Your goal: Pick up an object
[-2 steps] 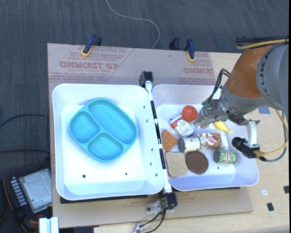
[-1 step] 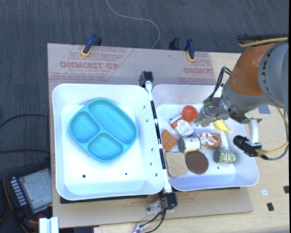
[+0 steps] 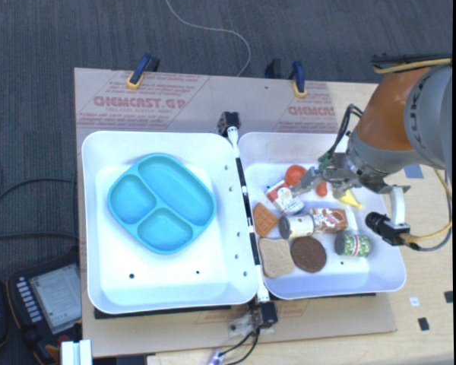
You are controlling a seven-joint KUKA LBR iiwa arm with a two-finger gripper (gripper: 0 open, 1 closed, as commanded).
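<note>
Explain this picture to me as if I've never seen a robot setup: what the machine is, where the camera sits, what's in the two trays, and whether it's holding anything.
The camera is fixed above a bench and looks down at a slant. The grey machine with the orange band coming in from the right of the picture is a robot arm. At its tip is a gripper, a two-finger claw for picking things up.

On the bench are two shallow white bins. The left bin holds a blue divided plate. The right bin holds a jumble of toy food: a red tomato, a waffle, a slice of bread, a brown round cookie, a small green can, a yellow piece and some small packages.

The gripper hangs low over the toys near the tomato. I cannot tell from this angle whether it grips anything.
</note>
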